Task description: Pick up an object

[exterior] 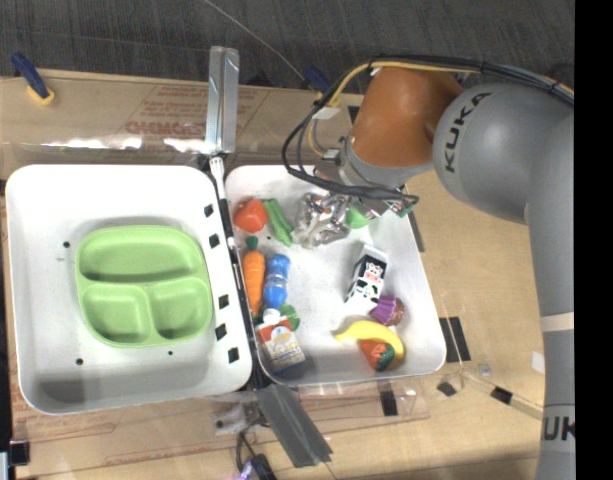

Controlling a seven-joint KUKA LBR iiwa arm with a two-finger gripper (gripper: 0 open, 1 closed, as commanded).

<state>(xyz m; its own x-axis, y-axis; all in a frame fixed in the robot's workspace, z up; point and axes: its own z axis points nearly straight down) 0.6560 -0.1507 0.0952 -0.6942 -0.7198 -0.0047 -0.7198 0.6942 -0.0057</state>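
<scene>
Camera view, gripper (324, 218) low in the right bin (418, 286), whether it holds anything cannot be told, carrot (254, 275) and banana (366, 332) nearby, green tray (143, 286) in left bin (31, 268).

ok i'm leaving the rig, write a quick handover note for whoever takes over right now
Gripper: low in the right white bin, at its upper middle; finger state not readable, nothing seen held.
Right bin contents: orange plastic carrot, blue bottle, black-and-white cow-print carton, yellow banana, purple toy, small printed box, orange-red toy beside a green piece.
Left white bin: green divided plastic tray.
Done: arm is at the pile.
Left: grasp an object and lift it.
</scene>
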